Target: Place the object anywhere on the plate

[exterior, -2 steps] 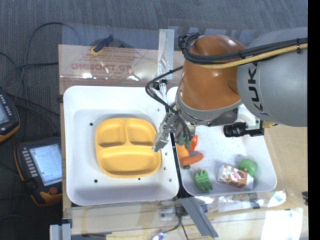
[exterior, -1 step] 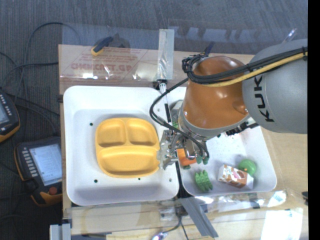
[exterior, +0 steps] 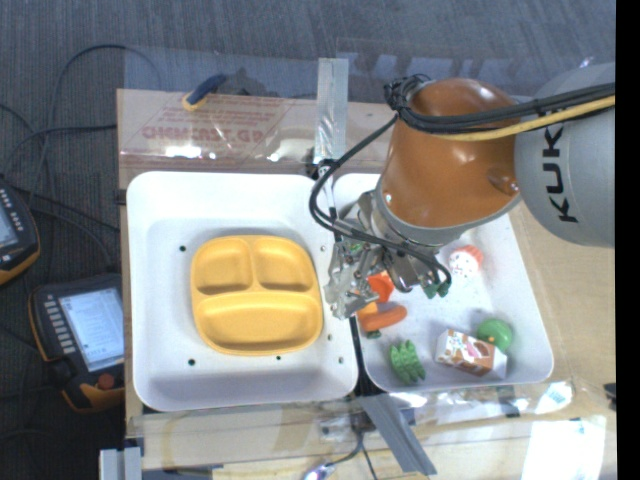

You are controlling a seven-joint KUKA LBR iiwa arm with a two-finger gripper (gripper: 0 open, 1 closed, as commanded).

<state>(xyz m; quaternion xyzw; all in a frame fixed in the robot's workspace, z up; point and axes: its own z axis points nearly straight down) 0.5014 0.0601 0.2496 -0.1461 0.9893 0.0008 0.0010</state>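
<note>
A yellow plate (exterior: 258, 293) with three compartments lies in the left bin (exterior: 160, 368), and nothing rests on it. My gripper (exterior: 347, 286) hangs under the orange wrist band, over the left edge of the right bin (exterior: 530, 358), close to the wall between the bins. Right beside it is a small orange piece (exterior: 379, 286), and an orange carrot-like toy (exterior: 384, 316) lies just below. Whether the orange piece is in the gripper or only next to it is hidden by the wrist.
The right bin also holds a green toy (exterior: 405, 360), a small printed box (exterior: 465, 352), a green ball (exterior: 496, 332) and a white and red object (exterior: 463, 261). The arm covers the bin's upper part. Black cables (exterior: 325, 193) loop off the wrist.
</note>
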